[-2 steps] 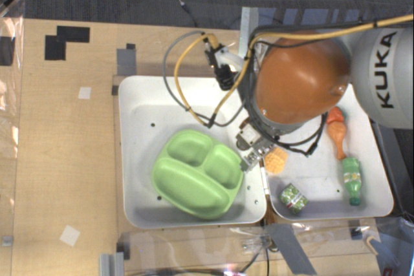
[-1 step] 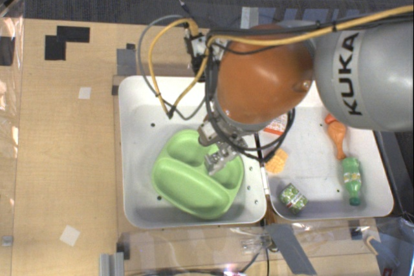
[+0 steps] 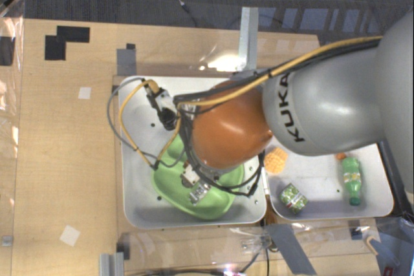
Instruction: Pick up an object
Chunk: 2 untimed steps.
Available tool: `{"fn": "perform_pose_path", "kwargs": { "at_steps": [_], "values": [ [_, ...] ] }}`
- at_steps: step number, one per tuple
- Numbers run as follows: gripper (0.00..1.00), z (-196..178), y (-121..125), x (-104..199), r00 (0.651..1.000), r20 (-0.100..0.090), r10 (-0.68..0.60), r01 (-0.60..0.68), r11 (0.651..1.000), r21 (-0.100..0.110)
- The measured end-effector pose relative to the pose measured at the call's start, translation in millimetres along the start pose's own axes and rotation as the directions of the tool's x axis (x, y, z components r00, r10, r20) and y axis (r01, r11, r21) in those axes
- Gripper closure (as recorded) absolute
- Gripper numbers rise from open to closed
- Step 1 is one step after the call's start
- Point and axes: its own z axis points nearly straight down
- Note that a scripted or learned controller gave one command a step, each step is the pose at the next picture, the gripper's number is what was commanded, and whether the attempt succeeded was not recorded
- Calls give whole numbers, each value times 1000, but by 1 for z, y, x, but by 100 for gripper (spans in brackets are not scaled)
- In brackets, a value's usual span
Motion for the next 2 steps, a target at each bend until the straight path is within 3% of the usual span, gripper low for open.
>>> {"fn": "perform_pose_path", "kwargs": {
  "at_steps": [1, 2],
  "values": [
    [100, 1, -46, -9, 799, 3, 602, -602, 799, 11],
    [100, -2, -40, -12, 976, 3, -217, 217, 976, 6]
  ]
}}
